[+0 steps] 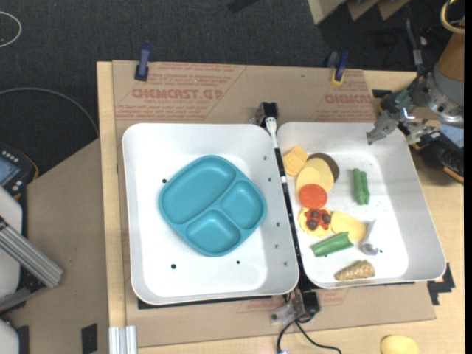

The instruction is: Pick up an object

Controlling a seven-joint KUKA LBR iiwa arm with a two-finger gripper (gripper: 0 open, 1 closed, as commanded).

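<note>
Cardboard bench (221, 94) on dark carpet (74, 21) bears both bins; hand (385, 124) spread, holding nothing.

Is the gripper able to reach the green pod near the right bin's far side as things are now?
Probably yes. The green pod lies alone on bare floor of the right bin, with nothing over it, and the gripper hovers at the bin's far edge.

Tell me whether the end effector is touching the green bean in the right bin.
Apart. The camera view shows the end effector over the right bin's far right corner, with bare white floor between it and the green bean.
</note>
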